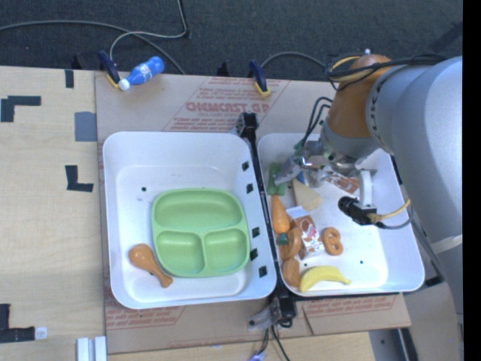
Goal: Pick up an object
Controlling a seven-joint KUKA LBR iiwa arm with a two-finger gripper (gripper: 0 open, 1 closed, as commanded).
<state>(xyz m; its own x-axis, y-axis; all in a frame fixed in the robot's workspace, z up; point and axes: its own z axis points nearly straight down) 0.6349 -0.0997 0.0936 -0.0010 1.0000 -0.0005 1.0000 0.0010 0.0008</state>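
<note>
My gripper [304,167] is low in the back left part of the right bin [391,265], under the grey arm with its orange band [353,111]. It hangs just over a pale wedge [307,196] and beside a small green item [282,174]. Below them lie an orange carrot [279,215], a red and white packet [304,230], a pretzel [331,241], a brown bread piece [289,268] and a yellow banana [323,278]. The arm hides what is directly beneath the gripper.
The left bin [124,164] holds a green divided plate [201,230] and a brown drumstick [149,263]. A black divider clip strip [255,179] runs between the bins. A blue and white bottle [143,71] and cables lie on the cardboard behind.
</note>
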